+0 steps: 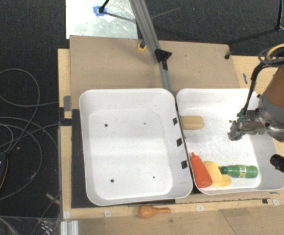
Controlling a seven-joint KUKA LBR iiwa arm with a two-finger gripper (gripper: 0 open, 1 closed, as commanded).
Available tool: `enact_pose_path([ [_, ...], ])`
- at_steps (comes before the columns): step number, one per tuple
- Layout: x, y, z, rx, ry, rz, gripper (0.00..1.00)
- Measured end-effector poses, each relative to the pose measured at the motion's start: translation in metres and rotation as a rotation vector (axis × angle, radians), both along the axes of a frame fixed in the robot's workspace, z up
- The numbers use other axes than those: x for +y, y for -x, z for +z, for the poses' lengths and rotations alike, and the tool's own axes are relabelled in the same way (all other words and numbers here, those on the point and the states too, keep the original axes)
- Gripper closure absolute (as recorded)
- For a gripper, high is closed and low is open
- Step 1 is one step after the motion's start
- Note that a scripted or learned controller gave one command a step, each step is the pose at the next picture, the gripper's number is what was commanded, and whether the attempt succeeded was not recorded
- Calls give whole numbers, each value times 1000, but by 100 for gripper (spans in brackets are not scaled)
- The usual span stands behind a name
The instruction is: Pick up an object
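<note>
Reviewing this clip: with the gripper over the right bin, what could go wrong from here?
1. The orange bottle, yellow piece and green bottle lie bunched at the near wall, so a grasp there may catch two or slip.
2. The gripper hangs above bare bin floor, so closing here would likely grab nothing.

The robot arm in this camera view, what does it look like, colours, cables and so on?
The arm has a rounded orange band above a grey wrist section. Black cables, one with a yellowish loop, curve over its top. The gripper is a small dark grey metal assembly with a green spot on it. A black fitting sits on the arm's lower side.
</note>
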State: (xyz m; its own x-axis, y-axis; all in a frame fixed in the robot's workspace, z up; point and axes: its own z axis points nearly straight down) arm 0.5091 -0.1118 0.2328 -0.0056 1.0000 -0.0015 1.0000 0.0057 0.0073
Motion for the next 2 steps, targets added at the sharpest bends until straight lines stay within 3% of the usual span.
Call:
enact_pose_path([
  [2,86,-75,-6,2,-2,4,100],
])
